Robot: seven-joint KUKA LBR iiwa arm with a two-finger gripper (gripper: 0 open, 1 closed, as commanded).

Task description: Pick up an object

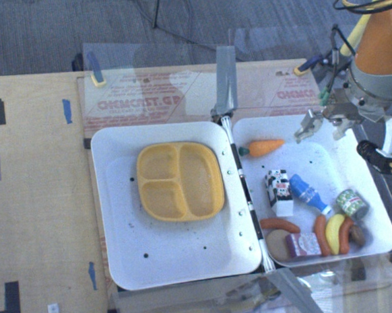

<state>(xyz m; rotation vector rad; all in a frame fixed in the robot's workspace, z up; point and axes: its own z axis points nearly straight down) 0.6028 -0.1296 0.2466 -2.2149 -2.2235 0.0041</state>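
Carrot (265,147) lies lengthwise left-right in right bin (378,192), green top toward the divider, w/ open, empty end effector (323,123) just beside its tip; cow-print carton (277,187) near.

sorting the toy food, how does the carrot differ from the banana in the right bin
The carrot is orange with a green stem end; the banana is yellow. The carrot lies alone near the bin's far end, roughly crosswise; the banana sits in the crowded near corner, pressed between sausages, running lengthwise. Both are elongated toy foods in the same bin.
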